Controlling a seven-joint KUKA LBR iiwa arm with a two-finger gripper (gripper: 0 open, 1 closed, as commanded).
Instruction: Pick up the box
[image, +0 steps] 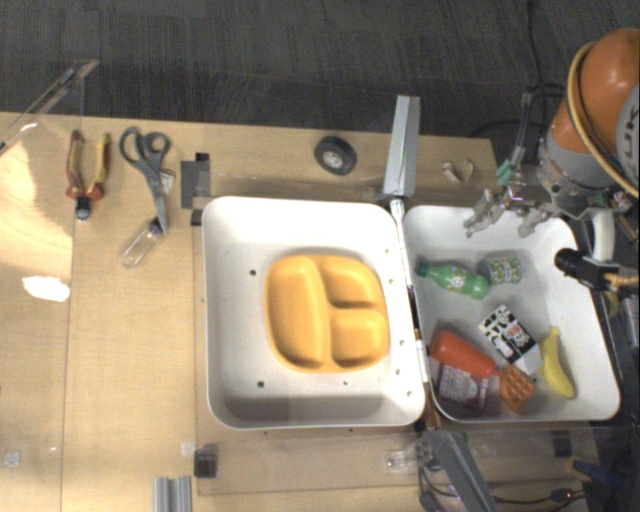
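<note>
Camera view. My gripper (505, 212) hangs over the far edge of the right bin (598, 395), near its far left corner, with the two fingers spread apart and nothing between them. The grey arm with its orange band (606, 85) enters at the view's upper right.

The box (509, 333), small with a black-and-white pattern, lies flat on the floor of the right bin, toward the near right part. It is well apart from my gripper, on the near side of it and slightly to the right.

Item count, right bin: one box; one green bottle (454, 279) lying on its side near the left wall; one small green can (501, 268) just beside the bottle; one banana (556, 366) just right of the box; one orange carrot-shaped item (462, 352) left of the box; one dark packet (464, 387) at the near edge; one waffle-like piece (517, 388) beside it.

Item count, left bin (240, 400): one yellow three-compartment tray (326, 310) at its centre.

Bench (100, 400), far left corner: one pair of scissors (150, 165), one pair of pliers (86, 172). Far edge: one tape roll (335, 154).
</note>
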